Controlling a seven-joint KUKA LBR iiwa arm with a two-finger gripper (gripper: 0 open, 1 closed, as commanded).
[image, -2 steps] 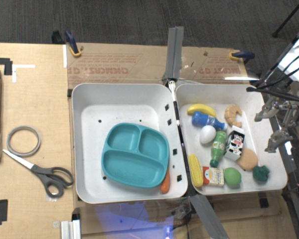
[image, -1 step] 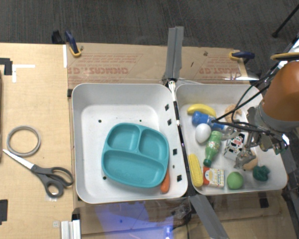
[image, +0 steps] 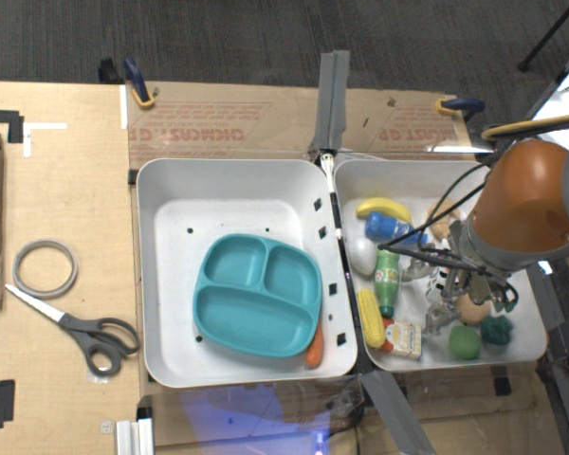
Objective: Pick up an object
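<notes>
The grey arm with its orange band (image: 523, 195) reaches down into the right white bin (image: 522, 354), because that bin is where the small toys are piled. The tool (image: 448, 303) hangs low among them, close above a pale round egg-shaped toy (image: 472, 309). How wide the tool stands cannot be told, since the arm and its dark cables cover much of it, and nothing can be seen caught in it.

Take the green plastic bottle (image: 386, 283) as the landmark. Just behind it lie a yellow banana toy (image: 383, 208) and a blue toy (image: 387, 226). A yellow corn cob toy (image: 369, 317) lies beside it, toward the left bin. The tool is on the bottle's other side, and past it sit a round green ball (image: 465, 340) and a dark green toy (image: 498, 331) (both near the bin's front wall).

Well off from the bottle, the left white bin (image: 161, 254) holds a teal plastic tray with three sections (image: 258, 294), with an orange carrot toy (image: 314, 349) tucked against its edge. The tray looks too flat and wide for an easy grab, so the small toys are probably the better pick.
</notes>
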